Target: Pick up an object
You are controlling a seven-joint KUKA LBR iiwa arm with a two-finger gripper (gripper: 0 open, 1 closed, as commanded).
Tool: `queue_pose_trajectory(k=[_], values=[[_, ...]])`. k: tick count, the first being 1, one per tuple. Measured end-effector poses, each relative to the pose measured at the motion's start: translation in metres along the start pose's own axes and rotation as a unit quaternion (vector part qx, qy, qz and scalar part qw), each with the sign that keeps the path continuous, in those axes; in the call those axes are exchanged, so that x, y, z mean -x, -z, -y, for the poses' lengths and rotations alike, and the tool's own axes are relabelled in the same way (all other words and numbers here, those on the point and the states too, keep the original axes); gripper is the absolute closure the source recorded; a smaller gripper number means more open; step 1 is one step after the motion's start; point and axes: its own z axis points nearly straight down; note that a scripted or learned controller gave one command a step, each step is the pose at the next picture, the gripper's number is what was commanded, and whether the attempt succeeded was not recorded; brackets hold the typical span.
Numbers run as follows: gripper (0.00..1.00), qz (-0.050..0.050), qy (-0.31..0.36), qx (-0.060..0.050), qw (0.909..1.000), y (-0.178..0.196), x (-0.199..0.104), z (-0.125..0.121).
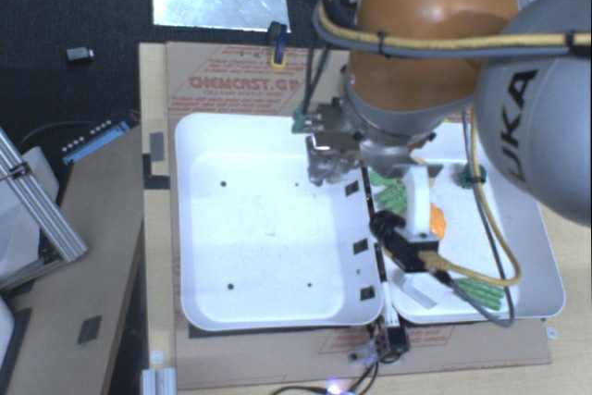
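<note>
Arm (pixel 435 42): I see it reaching in from the right, wrist bent down over the seam between the bins.
Gripper (pixel 326 164): low above the left bin (pixel 250 227), near its right wall.
Fingers: I cannot tell their state.
Objects: green pieces (pixel 388 195) and an orange one (pixel 437 220) in the right bin (pixel 527 236).

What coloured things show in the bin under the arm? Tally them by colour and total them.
Green things: 2
Orange thing: 1
Total: 3
The arm covers part of that bin, so more may lie hidden.
</note>
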Motion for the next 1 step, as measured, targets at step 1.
queue_pose_trajectory(k=[1], values=[[1.00, 0.000, 0.003, 0.001, 1.0000, 0.0106, -0.0002, -0.0006]])
